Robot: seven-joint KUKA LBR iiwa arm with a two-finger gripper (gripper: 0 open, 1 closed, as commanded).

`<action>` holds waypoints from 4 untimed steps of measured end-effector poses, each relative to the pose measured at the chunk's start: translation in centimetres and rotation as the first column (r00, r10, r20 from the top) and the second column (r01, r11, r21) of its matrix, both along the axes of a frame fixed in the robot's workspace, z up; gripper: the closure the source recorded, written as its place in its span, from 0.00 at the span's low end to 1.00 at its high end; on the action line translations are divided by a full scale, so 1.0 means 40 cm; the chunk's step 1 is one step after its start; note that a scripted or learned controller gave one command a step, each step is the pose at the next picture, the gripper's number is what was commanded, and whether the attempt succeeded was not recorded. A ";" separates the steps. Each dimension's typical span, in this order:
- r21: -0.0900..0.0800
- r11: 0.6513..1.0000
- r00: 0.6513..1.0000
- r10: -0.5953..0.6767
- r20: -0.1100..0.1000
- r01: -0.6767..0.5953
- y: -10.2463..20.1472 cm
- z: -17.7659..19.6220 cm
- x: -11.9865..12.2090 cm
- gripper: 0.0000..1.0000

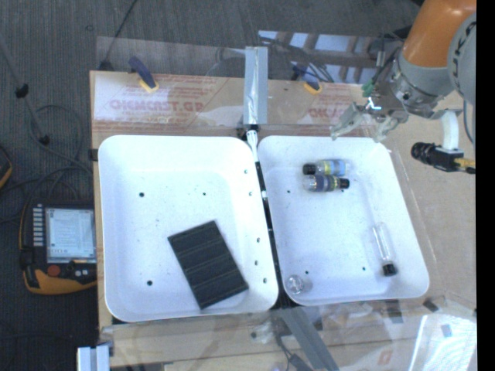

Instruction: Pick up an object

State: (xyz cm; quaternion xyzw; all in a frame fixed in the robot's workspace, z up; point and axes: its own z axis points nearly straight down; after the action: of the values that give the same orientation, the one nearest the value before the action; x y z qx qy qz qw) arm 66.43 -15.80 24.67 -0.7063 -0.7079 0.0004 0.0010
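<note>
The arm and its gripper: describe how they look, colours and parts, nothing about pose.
The arm enters at the upper right of the camera view. Its links are grey, with a broad, rounded orange band above the wrist. Below that sits a grey metal wrist section. The gripper is pale grey and thin-fingered, with a small green spot near its base. A white cylindrical part with a black end sits beside it.

We found one white bin [404, 221] lying just beneath and nearer us than the gripper [363, 126], and a second white bin [124, 168] beside it, farther out to the tool's left in the view. A blue-and-yellow clamp [309, 83] sat close by the gripper on that side, another clamp [143, 76] well beyond it. A handheld pendant [58, 246] lay farthest away, on the grey carpet [46, 37].
</note>
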 end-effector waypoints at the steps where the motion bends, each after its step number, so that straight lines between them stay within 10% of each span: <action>1: -0.005 1.000 1.000 0.024 0.002 -0.024 0.019 -0.359 0.009 0.00; 2: -0.005 1.000 1.000 0.026 0.010 -0.026 -0.113 -0.394 -0.053 0.00; 3: -0.004 1.000 1.000 0.026 0.014 -0.026 -0.111 -0.366 -0.049 1.00; 4: -0.004 1.000 1.000 0.026 0.014 -0.026 -0.111 -0.367 -0.050 0.00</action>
State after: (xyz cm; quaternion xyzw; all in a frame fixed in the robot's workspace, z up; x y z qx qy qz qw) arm 64.44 -20.23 10.01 -0.6969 -0.7172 -0.0031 -0.0052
